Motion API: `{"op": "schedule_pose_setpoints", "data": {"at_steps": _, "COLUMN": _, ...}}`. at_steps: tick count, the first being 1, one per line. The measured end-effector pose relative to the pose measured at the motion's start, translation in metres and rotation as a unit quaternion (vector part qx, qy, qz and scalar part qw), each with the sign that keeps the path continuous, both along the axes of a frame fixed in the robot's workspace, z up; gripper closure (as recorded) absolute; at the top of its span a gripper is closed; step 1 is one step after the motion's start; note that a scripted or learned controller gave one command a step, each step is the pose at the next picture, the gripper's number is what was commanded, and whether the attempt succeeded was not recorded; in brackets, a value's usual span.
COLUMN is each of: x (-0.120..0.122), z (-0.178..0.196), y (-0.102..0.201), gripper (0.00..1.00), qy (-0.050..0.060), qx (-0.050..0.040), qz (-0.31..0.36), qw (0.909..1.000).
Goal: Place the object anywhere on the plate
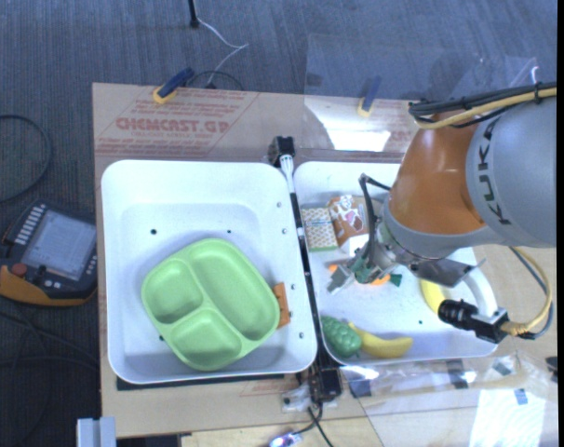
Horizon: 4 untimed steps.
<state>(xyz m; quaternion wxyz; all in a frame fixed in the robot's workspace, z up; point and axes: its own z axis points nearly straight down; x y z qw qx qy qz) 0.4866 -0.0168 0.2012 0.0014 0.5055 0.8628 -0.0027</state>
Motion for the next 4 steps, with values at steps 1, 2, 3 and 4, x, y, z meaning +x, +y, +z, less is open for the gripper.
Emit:
{"op": "schedule_pose_setpoints", "data": {"at_steps": 1, "x": 0.0, "z": -0.001, "y": 0.0, "gripper": 0.0, "qy": 0.001, "qx": -0.0003, "qz": 0.0, "qw": 1.0}}
{"op": "schedule_pose_setpoints", "data": {"at_steps": 2, "x": 0.001, "z": 0.009, "y": 0.0, "gripper": 1.0, "qy": 0.0, "qx": -0.001, "qz": 0.0, "qw": 1.0}}
{"op": "schedule_pose_setpoints", "data": {"at_steps": 3, "x": 0.001, "z": 0.008, "y": 0.0, "gripper": 0.0, "qy": 0.0, "qx": -0.0013, "qz": 0.0, "qw": 1.0}}
{"op": "schedule_pose_setpoints", "data": {"at_steps": 4, "x": 0.002, "z": 0.018, "y": 0.0, "gripper": 1.0, "qy": -0.001, "qx": -0.0019, "qz": 0.001, "qw": 1.0}}
